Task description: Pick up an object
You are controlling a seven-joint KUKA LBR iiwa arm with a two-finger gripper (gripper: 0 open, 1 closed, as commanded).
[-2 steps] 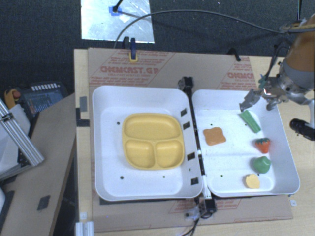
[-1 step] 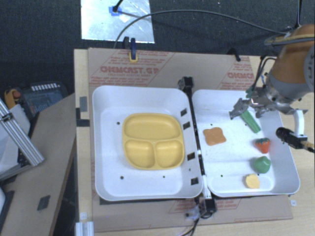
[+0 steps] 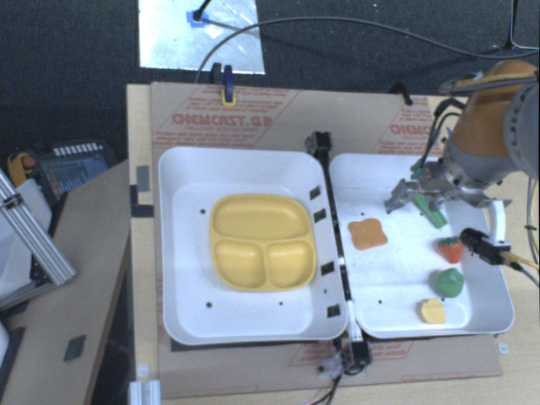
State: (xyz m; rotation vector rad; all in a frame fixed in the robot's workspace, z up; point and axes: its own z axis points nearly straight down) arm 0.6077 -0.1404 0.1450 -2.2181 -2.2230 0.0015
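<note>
**Grey arm over right bin, nothing seen in gripper**

Grey arm [image 3: 498,129] w/ orange band reaches in from the right, wrist above the right bin's [image 3: 498,315] back half. Gripper [image 3: 419,194] hangs just behind and right of the orange piece [image 3: 368,234]; can't tell if fingers are open or shut, and no item seen between them. A green stick [image 3: 434,217] lies just under the gripper, partly hidden by it; contact unclear.

Landmark = orange piece, flat, lying near the right bin's left wall.
- Red item [image 3: 450,249]: right of the orange piece, apart from it, close to a black part of the arm's tooling.
- Green lump [image 3: 448,282]: right and toward the front, just in front of the red item.
- Yellow piece [image 3: 432,311]: front-right of the orange piece, just in front of the green lump, near the bin's front wall.
- Left bin [image 3: 181,310]: left of the orange piece, across the divider; holds a yellow tray [image 3: 259,240] w/ three compartments, roughly centred.

Both bins sit side by side on the surface [image 3: 245,116], on printed cardboard. Cables run behind the bins.
</note>
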